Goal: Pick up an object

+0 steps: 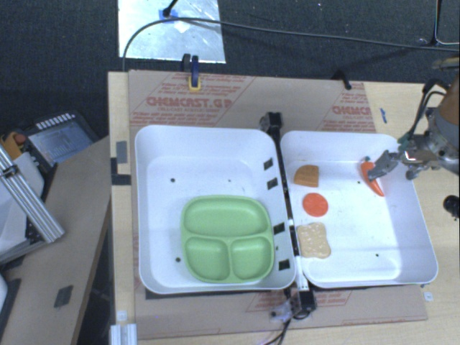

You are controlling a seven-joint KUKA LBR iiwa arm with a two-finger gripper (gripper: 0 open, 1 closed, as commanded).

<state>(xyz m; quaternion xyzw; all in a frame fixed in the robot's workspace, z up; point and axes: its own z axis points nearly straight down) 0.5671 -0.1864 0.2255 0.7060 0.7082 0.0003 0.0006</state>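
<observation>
Reaching in from 3 o'clock, the gripper [379, 165] sits at the right bin's [410, 264] far right rim, against an orange carrot-shaped piece [372, 179]. Grip state: cannot tell. Piece looks like light, stiff, smooth toy plastic; judged best pinched across its thicker middle, since the tapered tip could slip.

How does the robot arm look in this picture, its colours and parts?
The arm is grey metal, with an orange band at the view's right edge. Thin dark cables loop beside the wrist. It ends in a small grey two-finger gripper with dark tips.
</observation>
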